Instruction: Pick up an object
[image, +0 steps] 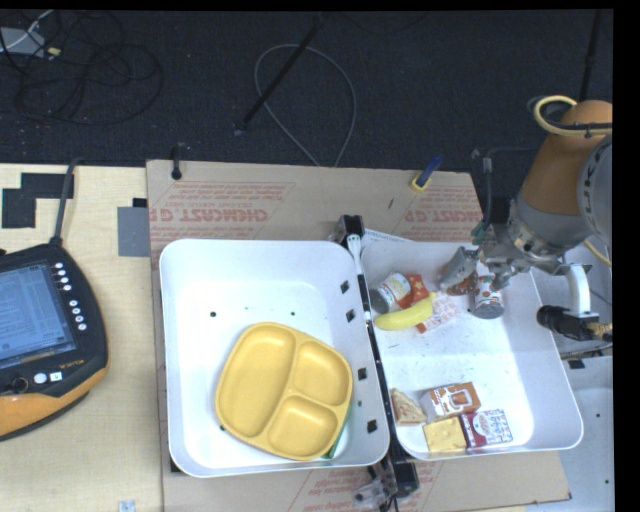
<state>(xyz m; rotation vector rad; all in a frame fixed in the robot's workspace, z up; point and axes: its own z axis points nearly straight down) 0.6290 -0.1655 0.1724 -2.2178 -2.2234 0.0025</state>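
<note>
My gripper (478, 278) hangs low over the far part of the right bin (540, 365), with the grey and orange arm behind it at the right. A small silver can (488, 302) stands right under it, beside a reddish item (460, 286); whether either is held is unclear. Left of them lie a red-labelled can (397, 290) on its side, a yellow banana (403, 317) and a crumpled packet (440, 311).
At the right bin's near end sit a brown box (451, 400), a yellow block (443, 436), a red-and-white box (488, 428) and a tan wedge (405, 407). A yellow divided plate (283, 390) lies in the left bin (200, 300). A tablet pendant (40, 320) rests far left.
</note>
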